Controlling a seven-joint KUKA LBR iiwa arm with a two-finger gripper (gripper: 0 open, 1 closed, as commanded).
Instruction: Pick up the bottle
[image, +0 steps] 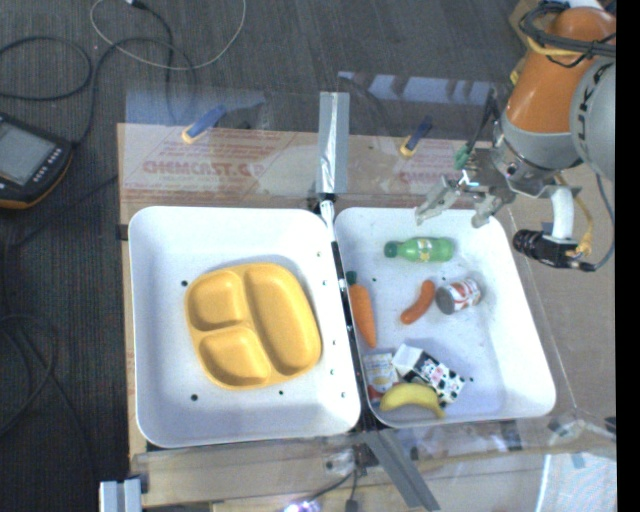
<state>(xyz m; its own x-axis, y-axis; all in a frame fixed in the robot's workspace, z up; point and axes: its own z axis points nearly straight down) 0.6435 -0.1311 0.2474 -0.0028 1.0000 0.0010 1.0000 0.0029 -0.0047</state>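
A small green bottle (420, 249) with a yellow label lies on its side near the back of the right bin (520, 330). My gripper (458, 207) hangs above the bin's back edge, a little up and to the right of the bottle. Its two fingers are spread apart with nothing between them.
In the right bin also lie a carrot (362, 312), a red sausage (418, 301), a small can (459, 295), a banana (411, 398) and some small packets (430, 370). The left bin (160, 400) holds a yellow divided tray (254, 324). A metal divider (333, 150) stands between the bins at the back.
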